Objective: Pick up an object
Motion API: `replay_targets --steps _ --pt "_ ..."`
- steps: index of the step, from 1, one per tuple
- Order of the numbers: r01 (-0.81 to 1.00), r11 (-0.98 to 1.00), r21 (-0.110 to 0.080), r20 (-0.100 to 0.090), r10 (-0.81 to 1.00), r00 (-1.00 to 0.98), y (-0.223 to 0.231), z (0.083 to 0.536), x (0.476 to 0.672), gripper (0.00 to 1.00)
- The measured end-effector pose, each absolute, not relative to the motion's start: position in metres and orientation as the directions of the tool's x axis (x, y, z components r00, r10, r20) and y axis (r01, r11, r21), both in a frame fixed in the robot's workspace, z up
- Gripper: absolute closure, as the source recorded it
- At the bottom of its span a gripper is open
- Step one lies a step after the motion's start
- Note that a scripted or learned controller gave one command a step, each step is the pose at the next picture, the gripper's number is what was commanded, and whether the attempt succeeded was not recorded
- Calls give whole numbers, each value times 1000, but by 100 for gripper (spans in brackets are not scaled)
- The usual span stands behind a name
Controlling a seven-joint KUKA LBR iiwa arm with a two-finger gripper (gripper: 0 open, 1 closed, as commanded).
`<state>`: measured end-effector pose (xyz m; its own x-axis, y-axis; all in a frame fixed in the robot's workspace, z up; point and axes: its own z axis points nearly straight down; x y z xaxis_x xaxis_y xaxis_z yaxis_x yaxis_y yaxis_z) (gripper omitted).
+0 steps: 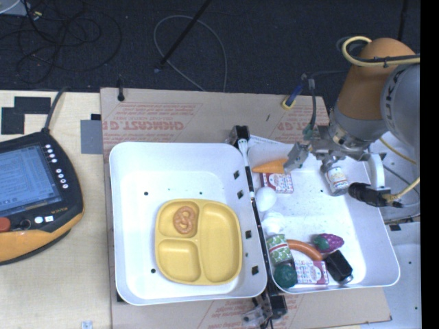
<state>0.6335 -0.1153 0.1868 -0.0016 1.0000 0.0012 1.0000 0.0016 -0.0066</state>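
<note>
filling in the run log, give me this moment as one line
arm: over right bin far end | gripper: by orange carrot-like piece | grasp: none seen | left bin: yellow divided plate

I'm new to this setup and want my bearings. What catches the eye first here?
A yellow divided plate lies in the left bin, with a brown pretzel in one compartment. The right bin holds a jumble of small items along its near edge, and the grey and orange arm reaches in from the right over its far end.
</note>
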Motion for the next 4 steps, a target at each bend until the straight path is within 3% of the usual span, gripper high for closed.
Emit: replay_targets --steps 1,2,3,4 --pt "1000 -2 -9 3 1000 2 -126 152 532 0" --pt "1000 -1 -2 4 1000 1 -168 87 502 0" --pt "1000 -7 -3 6 1000 7 -169 96 503 100" --pt "1000 1 -6 2 1000 -1 -83 163 534 100"
